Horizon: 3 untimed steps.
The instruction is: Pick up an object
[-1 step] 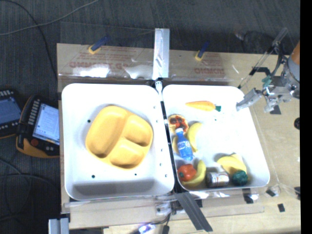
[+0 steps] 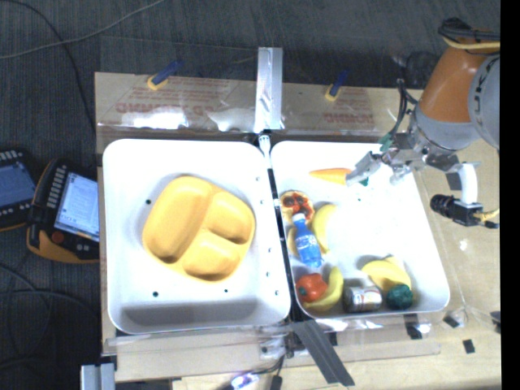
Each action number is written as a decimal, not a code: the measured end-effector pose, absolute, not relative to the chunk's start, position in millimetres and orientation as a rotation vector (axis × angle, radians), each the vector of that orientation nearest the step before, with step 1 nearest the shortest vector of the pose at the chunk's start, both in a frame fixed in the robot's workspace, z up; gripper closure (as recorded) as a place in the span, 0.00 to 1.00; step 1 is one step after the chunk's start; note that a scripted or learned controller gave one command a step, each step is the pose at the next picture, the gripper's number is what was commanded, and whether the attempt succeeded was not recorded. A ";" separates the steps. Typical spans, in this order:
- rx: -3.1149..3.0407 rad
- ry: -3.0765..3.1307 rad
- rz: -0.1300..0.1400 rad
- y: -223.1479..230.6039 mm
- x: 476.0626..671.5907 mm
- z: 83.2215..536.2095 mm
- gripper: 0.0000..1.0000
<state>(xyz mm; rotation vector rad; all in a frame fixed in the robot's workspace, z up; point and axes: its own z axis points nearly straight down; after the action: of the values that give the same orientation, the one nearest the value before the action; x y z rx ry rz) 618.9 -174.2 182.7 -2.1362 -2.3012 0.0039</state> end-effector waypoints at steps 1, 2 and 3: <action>-2.163 -2.290 0.000 -152.9 668.1 88.1 0.00; -2.163 -2.296 0.000 -152.1 669.4 99.7 1.00; -2.148 -2.306 -0.009 -166.3 651.8 90.6 1.00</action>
<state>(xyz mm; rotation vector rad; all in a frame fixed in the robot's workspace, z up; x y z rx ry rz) 651.8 -166.3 90.6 -2.1485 -2.3060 -0.0088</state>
